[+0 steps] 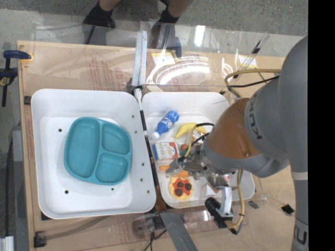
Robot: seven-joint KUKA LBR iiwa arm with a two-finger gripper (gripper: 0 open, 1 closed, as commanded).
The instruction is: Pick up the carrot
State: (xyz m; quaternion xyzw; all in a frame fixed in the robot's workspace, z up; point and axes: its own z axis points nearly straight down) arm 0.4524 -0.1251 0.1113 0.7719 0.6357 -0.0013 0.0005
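White bins: two shallow trays sit side by side on my wooden bench (78, 61); the left bin (47, 192) and the right bin (157, 101) meet along a dark seam at mid-view.
Left bin: it holds one teal divided plate (98, 149), with bare white floor all round it and plenty of room along every wall.
Right bin: crowded. A blue bottle (166, 123) lies tilted near the seam, a banana (185, 129) just beside it, a small carton (163, 150) below them, and a pizza slice toy (180, 187) near the lower wall. My wrist covers the bin's right half, so free room there is scarce.
Edges: a clear sheet (199, 51) stands beyond the far walls; the near rim of the right bin lies just under my wrist hardware.
Carrot: an orange sliver (164, 167) lies on the floor between the carton and the pizza slice toy, near the seam. I take it for the carrot, though little of it shows.
Carrot to tool: it sits just left of my gripper (184, 163), very near it; I cannot tell if they touch.
Gripper state: I cannot tell whether it is spread or pressed together; my own wrist hides the tips.
Arm pose: I reach in from the right, orange band (233, 135) above the wrist, bent low over the right bin, tool pointed leftward toward the seam.
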